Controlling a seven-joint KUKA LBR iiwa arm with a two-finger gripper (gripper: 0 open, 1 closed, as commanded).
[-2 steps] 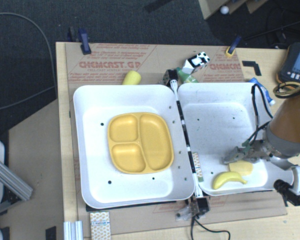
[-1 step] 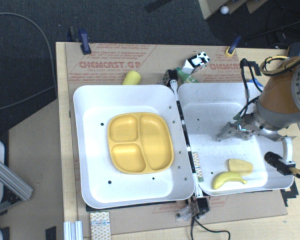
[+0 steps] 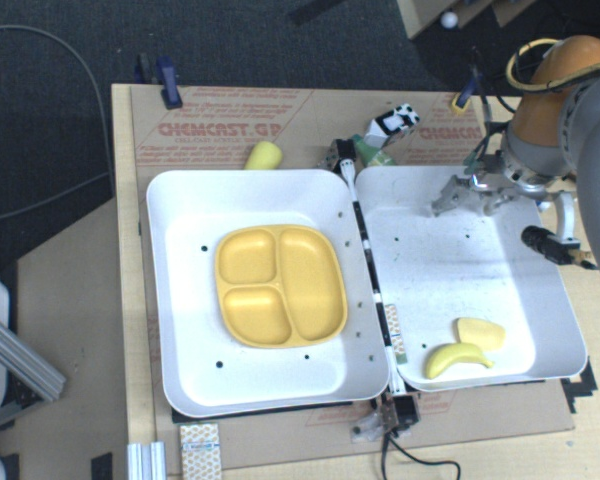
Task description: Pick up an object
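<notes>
- The arm enters from the upper right of the frame, and its gripper (image 3: 467, 194) sits over the upper part of the right bin (image 3: 540, 298), near the bin's far rim.
- The fingers (image 3: 442, 203) look spread apart, splaying out toward the left and downward, and nothing can be seen between them; the gripper has hold of nothing.
- The nearest candidates for picking are a yellow banana (image 3: 456, 359) and a pale yellow wedge-shaped piece (image 3: 483, 333), which lie touching or just beside each other in the lower part of the right bin, well apart from the gripper.
- A yellow divided plate (image 3: 280, 286) rests in the middle of the left bin (image 3: 180, 218), also far from the gripper.
- Outside the bins, on the surface (image 3: 220, 128) near the top of the frame, lie a small yellow object (image 3: 264, 155) and a black-and-white toy (image 3: 394, 122); neither is within the bins.
- Judged from this, the step in hand is the approach: no object has been reached and no grasp has begun.
- The next move would call for carrying the gripper toward the lower part of the right bin, centring the open fingers over the banana or the wedge, then lowering until the fingers straddle one piece before closing.
- Because the two pieces lie so close together, the fingers may catch both or nudge one aside.
</notes>
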